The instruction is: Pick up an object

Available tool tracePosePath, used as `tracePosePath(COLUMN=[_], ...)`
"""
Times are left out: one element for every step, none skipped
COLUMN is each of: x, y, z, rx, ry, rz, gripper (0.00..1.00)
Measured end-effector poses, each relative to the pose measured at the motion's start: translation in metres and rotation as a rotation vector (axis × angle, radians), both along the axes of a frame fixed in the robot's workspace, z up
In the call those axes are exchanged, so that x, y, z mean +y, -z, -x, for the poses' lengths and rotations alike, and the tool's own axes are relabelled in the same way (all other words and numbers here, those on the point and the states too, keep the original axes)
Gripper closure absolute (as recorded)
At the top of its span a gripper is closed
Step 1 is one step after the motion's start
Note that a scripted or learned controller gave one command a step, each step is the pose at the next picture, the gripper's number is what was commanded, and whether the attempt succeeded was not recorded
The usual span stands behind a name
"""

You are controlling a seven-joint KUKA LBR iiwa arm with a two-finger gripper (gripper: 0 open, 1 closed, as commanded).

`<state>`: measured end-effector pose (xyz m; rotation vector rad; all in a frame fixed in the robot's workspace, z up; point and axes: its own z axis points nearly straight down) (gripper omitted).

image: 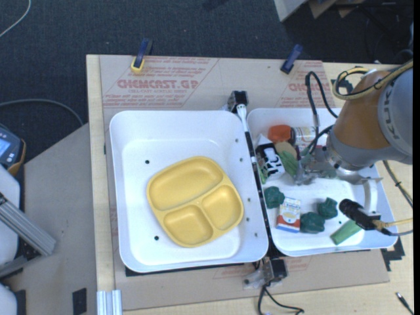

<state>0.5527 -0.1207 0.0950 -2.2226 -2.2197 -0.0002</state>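
Claw (303, 169) hung low in the right bin (377, 240); we couldn't tell its grip. Beside it, a tan pod (289, 156) lay slanted, its length running up-left to down-right.

My arm (387, 120) is a rounded grey casing with an orange band above the wrist, black cables looping over it, and a metallic grey gripper (303, 170).
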Motion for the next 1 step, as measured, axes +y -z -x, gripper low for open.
tracePosePath(x=[-0.0049], y=[-0.0448], z=[0.0030], rx=[-0.006], ry=[0.000], rz=[0.003], gripper=[1.00])
